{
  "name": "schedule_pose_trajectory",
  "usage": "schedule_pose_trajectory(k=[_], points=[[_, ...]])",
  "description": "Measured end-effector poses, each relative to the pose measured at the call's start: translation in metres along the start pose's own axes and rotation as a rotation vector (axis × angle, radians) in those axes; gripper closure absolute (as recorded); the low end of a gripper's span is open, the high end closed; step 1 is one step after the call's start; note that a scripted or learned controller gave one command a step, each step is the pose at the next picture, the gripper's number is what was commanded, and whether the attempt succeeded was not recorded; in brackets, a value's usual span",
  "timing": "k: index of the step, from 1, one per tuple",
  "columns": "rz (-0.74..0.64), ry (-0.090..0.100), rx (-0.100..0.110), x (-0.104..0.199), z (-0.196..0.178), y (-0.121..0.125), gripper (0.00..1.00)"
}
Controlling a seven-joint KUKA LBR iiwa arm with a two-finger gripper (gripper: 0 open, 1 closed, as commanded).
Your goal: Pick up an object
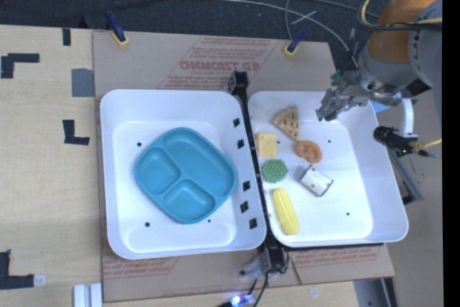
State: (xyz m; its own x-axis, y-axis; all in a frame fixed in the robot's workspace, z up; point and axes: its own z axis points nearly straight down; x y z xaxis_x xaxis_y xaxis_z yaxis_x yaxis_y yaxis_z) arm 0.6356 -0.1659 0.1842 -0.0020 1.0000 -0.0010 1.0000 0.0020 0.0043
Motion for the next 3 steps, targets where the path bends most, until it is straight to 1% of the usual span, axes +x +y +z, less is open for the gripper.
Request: schedule_pose_trajectory(k=[1, 2, 3], points=[[0.0, -0.001, -0.001, 0.0, -0.052, 0.001, 1.0], [-0.004, 0.002, 0.004, 0.056, -0.06, 0.001, 1.0], [-0.003, 0.001, 0.005, 0.116, -0.064, -0.003, 1.0]])
